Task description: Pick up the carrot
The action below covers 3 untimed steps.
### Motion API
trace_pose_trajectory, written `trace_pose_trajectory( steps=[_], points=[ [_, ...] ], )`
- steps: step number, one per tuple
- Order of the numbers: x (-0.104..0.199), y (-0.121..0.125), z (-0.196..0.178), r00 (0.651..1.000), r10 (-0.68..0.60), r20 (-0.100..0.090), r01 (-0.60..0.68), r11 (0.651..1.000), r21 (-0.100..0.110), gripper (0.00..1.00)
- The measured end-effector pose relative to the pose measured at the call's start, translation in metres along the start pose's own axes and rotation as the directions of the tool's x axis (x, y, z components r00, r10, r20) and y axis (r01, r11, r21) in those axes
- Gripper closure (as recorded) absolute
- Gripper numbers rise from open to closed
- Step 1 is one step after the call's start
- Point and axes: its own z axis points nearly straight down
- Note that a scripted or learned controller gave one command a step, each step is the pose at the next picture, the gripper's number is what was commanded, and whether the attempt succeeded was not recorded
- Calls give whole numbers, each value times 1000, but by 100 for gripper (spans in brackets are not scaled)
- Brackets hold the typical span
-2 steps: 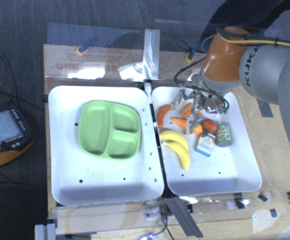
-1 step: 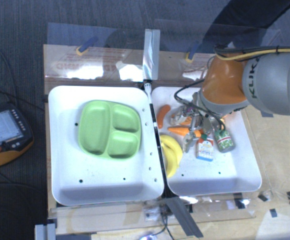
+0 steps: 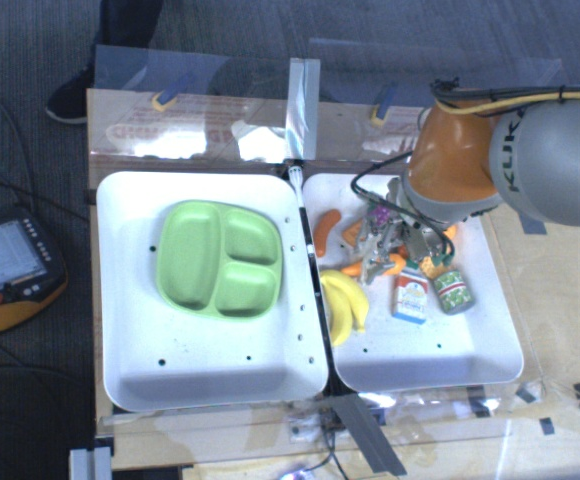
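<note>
Camera view looks down at a slant on the bench, where two white bins sit side by side. In the left bin lies a green plate with three compartments, set toward the bin's far half. In the right bin the things crowd the far and middle part: a reddish sausage lies near the dividing wall, a banana lies just nearer the camera beside that wall, a small carton with a red and white face stands right of the banana, and a green can lies tilted just beside the carton on its right. The carrot shows as orange pieces between the sausage and the carton, partly hidden under the tool, so its full outline is unclear. The arm reaches in from the right, its orange band over the bin's far right part, and the pincer points down into the clutter right over the carrot area. How far the pincer is spread cannot be told, since wires and the cluttered things blur it, and whether it touches the carrot cannot be told either. On the floor to the left lies a pendant with a screen.
</note>
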Motion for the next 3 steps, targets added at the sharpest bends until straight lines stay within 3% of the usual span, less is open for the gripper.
trace_pose_trajectory(
  steps=[1,2,3],
  points=[
    [26,58,-83,971,238,-19,-238,971,-2,100],
    [108,116,-83,951,308,-27,-308,951,0,100],
    [112,72,-107,999,-32,-21,32,999,-7,100]
  ],
)
